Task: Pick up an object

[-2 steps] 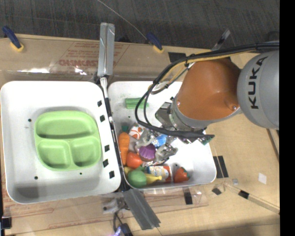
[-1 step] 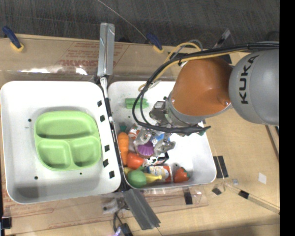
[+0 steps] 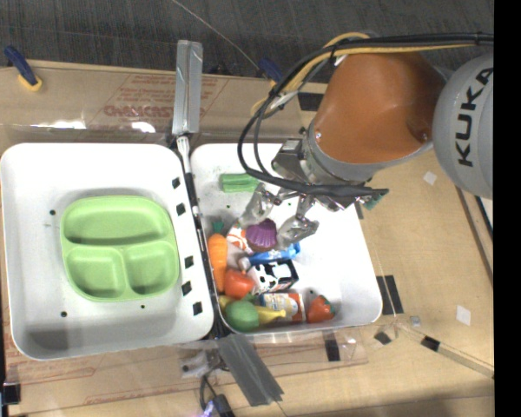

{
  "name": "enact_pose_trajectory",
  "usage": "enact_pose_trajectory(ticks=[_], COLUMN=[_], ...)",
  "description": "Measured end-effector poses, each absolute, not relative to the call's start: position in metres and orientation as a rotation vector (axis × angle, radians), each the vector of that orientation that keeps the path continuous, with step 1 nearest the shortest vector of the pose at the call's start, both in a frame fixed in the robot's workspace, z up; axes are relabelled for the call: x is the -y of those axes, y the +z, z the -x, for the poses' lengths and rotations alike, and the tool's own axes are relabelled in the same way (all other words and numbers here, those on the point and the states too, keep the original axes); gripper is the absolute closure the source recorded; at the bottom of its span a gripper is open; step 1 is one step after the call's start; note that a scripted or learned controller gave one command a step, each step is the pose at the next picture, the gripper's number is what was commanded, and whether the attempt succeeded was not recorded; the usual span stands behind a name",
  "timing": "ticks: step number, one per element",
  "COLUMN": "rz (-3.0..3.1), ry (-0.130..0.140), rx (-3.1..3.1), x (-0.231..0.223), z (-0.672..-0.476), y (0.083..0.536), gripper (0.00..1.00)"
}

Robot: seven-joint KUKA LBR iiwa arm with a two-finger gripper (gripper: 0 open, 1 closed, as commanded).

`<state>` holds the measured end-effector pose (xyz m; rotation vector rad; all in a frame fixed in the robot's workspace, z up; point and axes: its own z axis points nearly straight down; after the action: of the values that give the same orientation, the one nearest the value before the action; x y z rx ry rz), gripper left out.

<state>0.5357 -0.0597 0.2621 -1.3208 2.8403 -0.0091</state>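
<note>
A ribbed purple toy point(image 3: 261, 233) is sitting between the metal fingers of the gripper point(image 3: 278, 220), which are spread open around it without clearly gripping, in the right bin point(image 3: 356, 268). At its six o'clock a pile of glossy plastic foods point(image 3: 260, 289) is crowding in; at eleven, a green block point(image 3: 237, 182). The left bin point(image 3: 17, 233) is holding a smooth green divided tray point(image 3: 119, 248).

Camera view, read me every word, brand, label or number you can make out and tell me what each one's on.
"KUKA": black letters running down the grey arm housing.
Faint reddish print on the cardboard sheet behind the bins: too washed out to read.
Black and white patterned block in the right bin: no legible text.
Printed packet by the bin's near wall: too small to read.
</note>
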Motion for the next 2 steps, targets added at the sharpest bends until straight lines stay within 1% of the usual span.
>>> enact_pose_trajectory(ticks=[1,2], rz=[1.75,1.98], ry=[0.003,-0.02], rx=[-2.61,-2.418], x=[0.113,0.113], z=[-0.569,-0.539], y=[0.206,0.136], gripper=[1.0,1.0])
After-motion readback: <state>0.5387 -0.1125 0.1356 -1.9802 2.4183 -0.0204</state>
